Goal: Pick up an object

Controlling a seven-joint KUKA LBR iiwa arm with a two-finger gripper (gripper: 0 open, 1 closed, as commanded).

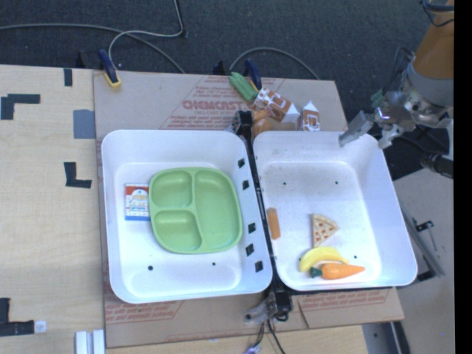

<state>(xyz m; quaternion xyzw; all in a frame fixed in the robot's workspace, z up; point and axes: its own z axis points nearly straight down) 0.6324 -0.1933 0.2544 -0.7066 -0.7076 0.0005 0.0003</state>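
Hovering at the right bin's [383,169] far right corner, tool [369,127] looks spread and carrying nothing; carrot [341,271] lies at that bin's near edge beside banana [321,257], so descend centred on carrot.

Right bin's holding an orange plastic carrot [341,271] lying at 5 o'clock, touching a yellow banana [322,257]; a waffle wedge [322,229] sitting just above.

Two white bins [118,198], brown cardboard sheet [184,109], wooden bench [37,198], black cable [147,32]
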